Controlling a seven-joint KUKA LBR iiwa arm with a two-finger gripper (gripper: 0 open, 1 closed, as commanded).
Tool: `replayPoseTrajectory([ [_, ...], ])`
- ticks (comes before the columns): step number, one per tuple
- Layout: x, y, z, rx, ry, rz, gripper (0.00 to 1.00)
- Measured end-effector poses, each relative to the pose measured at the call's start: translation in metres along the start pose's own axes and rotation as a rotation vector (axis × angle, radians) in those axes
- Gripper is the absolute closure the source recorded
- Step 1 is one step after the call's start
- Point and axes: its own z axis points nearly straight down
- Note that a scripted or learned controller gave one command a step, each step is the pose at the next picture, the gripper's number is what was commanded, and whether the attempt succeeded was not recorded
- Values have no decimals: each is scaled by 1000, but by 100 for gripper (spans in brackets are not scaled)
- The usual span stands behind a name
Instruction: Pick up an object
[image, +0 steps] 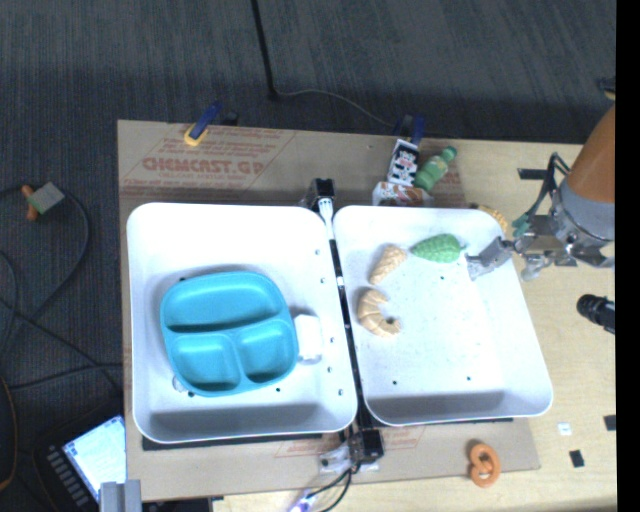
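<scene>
The right bin (470, 390) holds a green leaf-shaped toy (438, 247) near its far edge. Two tan croissant-like pieces lie left of it, one (387, 264) close to the green toy and one (378, 310) nearer the middle. My gripper (497, 254) hangs over the bin's far right rim, just right of the green toy and apart from it. Nothing shows in its grasp. The grey wrist and orange band enter from the right edge.
The left bin (150, 240) carries a blue divided tray (228, 332) and a small white piece (308, 336). A green bottle (433, 170) and a printed pack (400, 175) lie behind the bins. A small orange pretzel shape (484, 463) sits on the bench in front.
</scene>
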Motion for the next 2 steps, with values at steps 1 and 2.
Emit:
replayPoseTrajectory([
  [1,40,28,116,-6,-1,-1,0],
  [2,85,-14,117,-10,-4,1,0],
])
